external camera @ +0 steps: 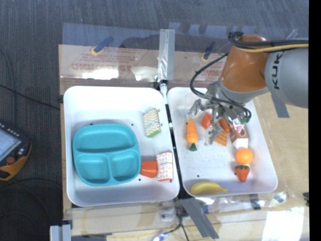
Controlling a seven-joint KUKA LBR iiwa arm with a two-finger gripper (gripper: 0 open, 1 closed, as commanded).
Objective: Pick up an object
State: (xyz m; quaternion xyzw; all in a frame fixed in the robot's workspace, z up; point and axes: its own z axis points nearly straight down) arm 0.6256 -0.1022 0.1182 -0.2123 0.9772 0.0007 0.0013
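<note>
Gripper [216, 118] hangs low over the back of the right white bin [266, 182], directly above a small heap of orange and red toy food pieces [220, 132]; whether it is wide or narrow I cannot tell. Just to its left lies an orange plastic carrot [191, 133], long axis running front to back, green end toward the front.

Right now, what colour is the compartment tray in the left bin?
Teal-blue: the three-compartment plastic tray shows clearly in the camera view.
</note>
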